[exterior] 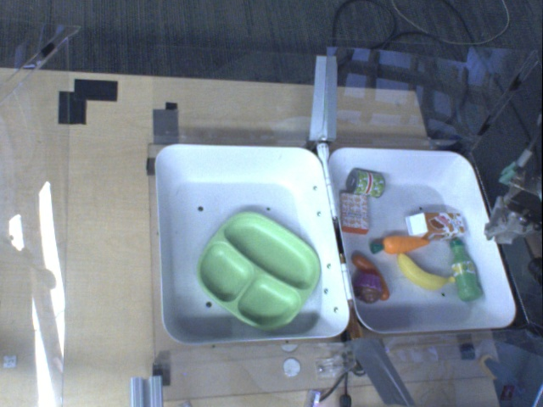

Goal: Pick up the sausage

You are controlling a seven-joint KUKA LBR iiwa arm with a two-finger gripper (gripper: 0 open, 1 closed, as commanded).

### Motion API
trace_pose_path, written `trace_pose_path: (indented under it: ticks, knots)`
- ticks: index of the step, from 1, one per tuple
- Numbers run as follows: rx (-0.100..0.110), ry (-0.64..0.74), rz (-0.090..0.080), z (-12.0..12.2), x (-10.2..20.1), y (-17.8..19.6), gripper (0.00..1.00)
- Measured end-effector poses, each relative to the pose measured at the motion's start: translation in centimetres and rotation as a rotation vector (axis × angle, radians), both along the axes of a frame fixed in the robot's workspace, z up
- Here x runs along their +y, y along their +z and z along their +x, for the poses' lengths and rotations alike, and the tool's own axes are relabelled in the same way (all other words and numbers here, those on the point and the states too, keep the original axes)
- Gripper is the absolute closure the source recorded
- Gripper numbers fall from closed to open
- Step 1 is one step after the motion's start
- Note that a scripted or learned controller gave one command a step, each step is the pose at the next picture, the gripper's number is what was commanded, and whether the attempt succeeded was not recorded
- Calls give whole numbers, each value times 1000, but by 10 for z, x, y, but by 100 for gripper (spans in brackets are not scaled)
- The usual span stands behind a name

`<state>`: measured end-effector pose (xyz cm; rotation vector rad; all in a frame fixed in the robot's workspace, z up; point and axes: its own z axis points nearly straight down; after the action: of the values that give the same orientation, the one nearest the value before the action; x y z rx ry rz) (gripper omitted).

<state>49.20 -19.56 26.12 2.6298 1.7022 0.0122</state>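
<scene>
Pale wooden bench (93, 253) bearing two shallow white bins side by side. Left white bin (182, 185): one light green plastic plate with three compartments (259, 268), lying tilted near the bin's middle. Right white bin (462, 176): small green-labelled tin can (366, 182) lying on its side at the far left; just nearer, a red-and-white carton packet (355, 212) against the left wall; short reddish-brown sausage (365, 262) at the near left, beside the left wall and touching a dark purple rounded toy vegetable (372, 286) just nearer still; orange toy carrot (404, 244) toward the middle, to the right of the sausage; small white block (417, 224) and an orange-and-white printed pouch (446, 223) beyond the carrot's right end; yellow toy banana (423, 275) nearer than the carrot; green plastic bottle (464, 275) at the banana's right end. End effector (509, 219): at the right rim of the right bin, well apart from the sausage; open or closed cannot be told.
</scene>
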Motion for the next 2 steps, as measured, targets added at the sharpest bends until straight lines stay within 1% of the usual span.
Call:
trace_pose_path:
  ticks: [1, 2]
  knots:
    - [4, -85, 2, -3, 0, -3, 100]
    - [4, -126, 2, -2, 1, -3, 100]
